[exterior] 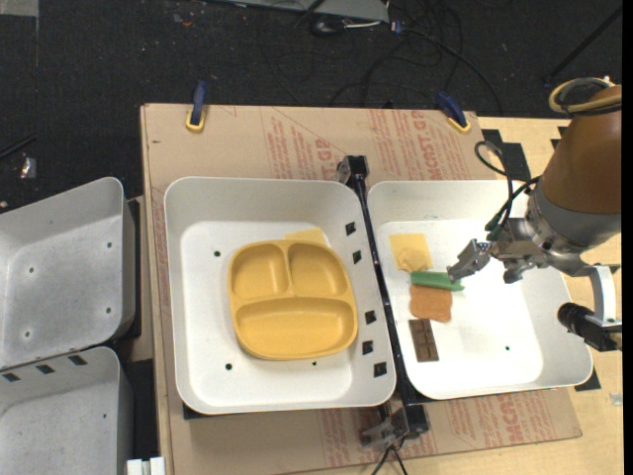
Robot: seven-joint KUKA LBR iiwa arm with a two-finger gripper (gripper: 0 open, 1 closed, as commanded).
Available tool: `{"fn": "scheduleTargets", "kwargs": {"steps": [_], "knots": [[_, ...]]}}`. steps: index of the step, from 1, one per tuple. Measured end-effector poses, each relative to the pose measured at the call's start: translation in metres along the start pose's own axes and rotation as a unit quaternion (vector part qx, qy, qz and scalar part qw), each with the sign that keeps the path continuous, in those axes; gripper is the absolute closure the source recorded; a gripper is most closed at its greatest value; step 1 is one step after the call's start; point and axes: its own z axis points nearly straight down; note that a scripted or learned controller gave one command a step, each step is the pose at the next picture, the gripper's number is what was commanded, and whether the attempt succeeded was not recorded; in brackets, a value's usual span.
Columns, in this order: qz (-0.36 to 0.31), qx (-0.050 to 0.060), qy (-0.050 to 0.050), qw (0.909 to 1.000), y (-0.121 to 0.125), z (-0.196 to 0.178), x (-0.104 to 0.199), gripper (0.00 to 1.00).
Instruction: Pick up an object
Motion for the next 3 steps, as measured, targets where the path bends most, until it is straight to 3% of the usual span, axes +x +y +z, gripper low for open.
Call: {"fn": "scheduleTargets", "kwargs": {"steps": [1, 3], "knots": [[-0.001, -0.006, -0.001, 1.0000, 0.003, -0.006, 0.000, 0.00], [0.000, -0.004, -0.001, 1.0000, -0.004, 0.115, -0.008, 0.00]]}}
